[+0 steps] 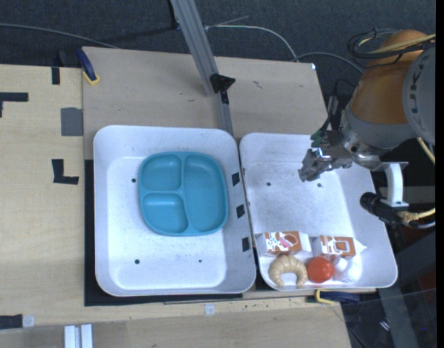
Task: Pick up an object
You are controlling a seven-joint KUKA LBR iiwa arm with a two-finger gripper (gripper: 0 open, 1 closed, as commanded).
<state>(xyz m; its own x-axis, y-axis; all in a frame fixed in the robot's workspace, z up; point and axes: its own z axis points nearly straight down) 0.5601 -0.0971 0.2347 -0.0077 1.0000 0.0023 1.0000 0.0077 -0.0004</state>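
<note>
Noted pincer point(311, 167) over right bin's point(294, 209) far end, grip state indeterminate; croissant point(288, 269) lay well toward near edge.

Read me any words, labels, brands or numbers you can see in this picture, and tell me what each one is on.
No text can be read.
Left orange-and-white packet: printed pattern, too blurred to read.
Right orange-and-white packet: printed pattern, too blurred to read.
Blue divided plate: no marking.

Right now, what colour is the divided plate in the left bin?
Teal blue plate, seen in the camera view.
</note>
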